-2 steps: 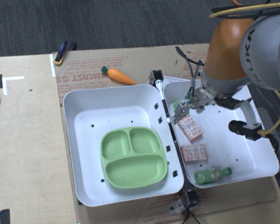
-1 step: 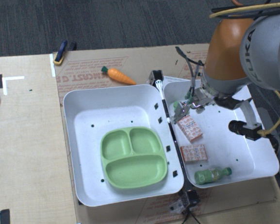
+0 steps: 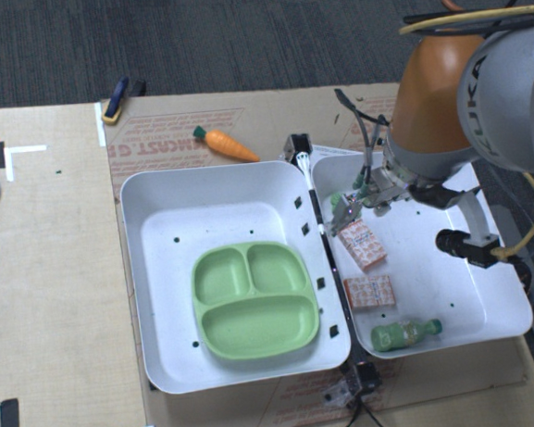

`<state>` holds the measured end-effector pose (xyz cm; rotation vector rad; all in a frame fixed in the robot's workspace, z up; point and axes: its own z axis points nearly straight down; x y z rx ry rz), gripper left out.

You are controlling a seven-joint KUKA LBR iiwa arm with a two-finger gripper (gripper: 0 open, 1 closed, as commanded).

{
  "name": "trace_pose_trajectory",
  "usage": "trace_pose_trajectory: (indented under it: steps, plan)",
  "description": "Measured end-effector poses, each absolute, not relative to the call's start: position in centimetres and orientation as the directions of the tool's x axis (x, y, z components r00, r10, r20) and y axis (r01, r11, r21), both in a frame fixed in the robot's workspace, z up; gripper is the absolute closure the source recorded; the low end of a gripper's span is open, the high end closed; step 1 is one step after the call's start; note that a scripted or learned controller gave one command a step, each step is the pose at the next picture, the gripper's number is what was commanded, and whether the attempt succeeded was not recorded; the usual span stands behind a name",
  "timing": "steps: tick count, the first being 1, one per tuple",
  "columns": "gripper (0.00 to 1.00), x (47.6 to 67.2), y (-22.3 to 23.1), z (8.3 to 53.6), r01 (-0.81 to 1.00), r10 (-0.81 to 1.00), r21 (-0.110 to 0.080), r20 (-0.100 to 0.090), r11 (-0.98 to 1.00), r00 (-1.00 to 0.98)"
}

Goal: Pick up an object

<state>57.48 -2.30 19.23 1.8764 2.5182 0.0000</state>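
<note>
Two small pink cartons (image 3: 363,245) and (image 3: 370,292) lie in the right bin (image 3: 480,315), green bottle (image 3: 405,334) near its front wall. End effector (image 3: 348,208) sits just above the upper carton — probably not gripping; can't tell the finger gap. Left bin (image 3: 151,265) holds a green divided plate (image 3: 254,299).

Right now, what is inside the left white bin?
Inside the left white bin lies one green divided plate with three compartments, and nothing rests in them. The bin floor under the plate is covered, so I cannot see it.
</note>
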Motion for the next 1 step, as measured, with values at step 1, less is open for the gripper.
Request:
trace_pose_trajectory:
  steps: [1]
  plan:
    - [0.00, 57.48, -2.30, 19.23, 0.958, 0.958, 0.001, -0.001, 0.286, -0.286]
